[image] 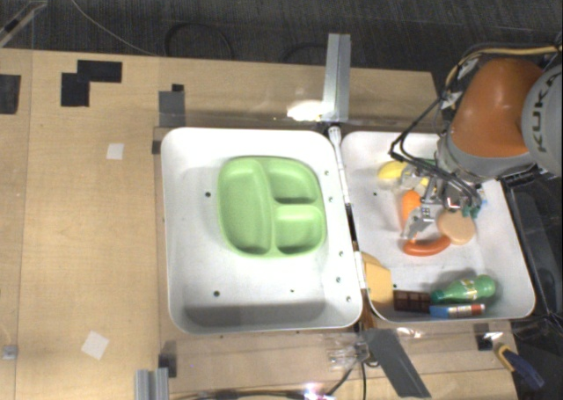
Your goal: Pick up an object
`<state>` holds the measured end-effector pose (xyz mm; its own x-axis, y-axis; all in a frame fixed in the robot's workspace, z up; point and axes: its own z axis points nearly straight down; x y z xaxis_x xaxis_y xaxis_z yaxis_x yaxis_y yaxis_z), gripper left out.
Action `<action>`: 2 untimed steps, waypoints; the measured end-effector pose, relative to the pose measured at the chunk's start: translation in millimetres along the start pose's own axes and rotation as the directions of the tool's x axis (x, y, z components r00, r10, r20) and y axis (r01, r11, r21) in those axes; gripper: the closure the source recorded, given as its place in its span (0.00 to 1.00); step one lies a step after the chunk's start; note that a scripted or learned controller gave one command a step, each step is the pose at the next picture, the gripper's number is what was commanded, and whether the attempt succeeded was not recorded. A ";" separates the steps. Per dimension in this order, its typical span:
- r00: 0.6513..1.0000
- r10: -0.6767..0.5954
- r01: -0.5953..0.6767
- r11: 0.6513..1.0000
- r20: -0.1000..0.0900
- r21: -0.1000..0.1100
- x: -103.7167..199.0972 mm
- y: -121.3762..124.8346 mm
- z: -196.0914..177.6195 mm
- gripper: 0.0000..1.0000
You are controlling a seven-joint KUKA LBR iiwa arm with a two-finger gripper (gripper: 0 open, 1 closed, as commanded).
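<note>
Mostly: green tray in L bin.

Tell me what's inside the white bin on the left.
The left bin holds a green divided tray, lying flat near the middle. Whatever sits beneath the tray is covered and cannot be seen.

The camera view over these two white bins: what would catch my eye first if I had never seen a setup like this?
Probably the big green divided tray, lying alone in the middle of the left bin. Next comes the grey arm with its orange band, reaching in from the right, its end effector low over a cluster of small things in the right bin: an orange piece, a yellow one, and a green bottle-like item near the front edge.
</note>
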<state>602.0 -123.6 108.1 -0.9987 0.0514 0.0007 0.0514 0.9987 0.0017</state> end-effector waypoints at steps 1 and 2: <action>0.996 0.092 -0.092 0.996 0.016 0.001 16.0 32.1 18.2 0.00; 0.981 0.193 -0.193 0.981 0.019 -0.001 37.5 35.7 17.8 0.00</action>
<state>566.3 -86.0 90.4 -0.9698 0.2435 -0.0176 0.2434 0.9699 0.0028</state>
